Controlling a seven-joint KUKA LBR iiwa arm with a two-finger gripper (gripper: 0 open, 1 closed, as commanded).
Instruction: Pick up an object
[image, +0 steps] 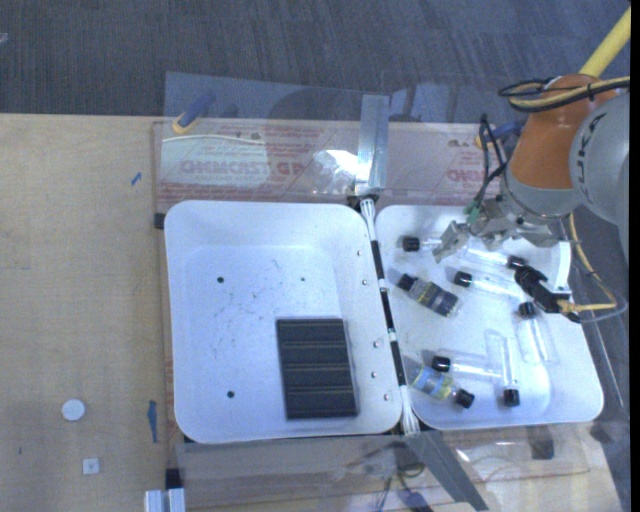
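In the right bin (580, 395) lie several small clear vials with black caps. One labelled vial (430, 294) rests near the bin's left wall, and another labelled vial (441, 384) lies at the front. A clear vial (503, 362) sits near the front right. A black cap (410, 243) lies at the back left. My gripper (455, 236) hangs low over the back of this bin, just right of that cap, below the orange band (545, 150). I see nothing held in it. A dark ribbed block (316, 366) lies flat in the left bin (200, 300).
A metal divider post (372, 150) and a printed board (250, 165) stand behind the bins. Black and yellow cables (545, 295) trail from the wrist over the right bin's right side. A small white disc (73, 409) lies on the bench at left.
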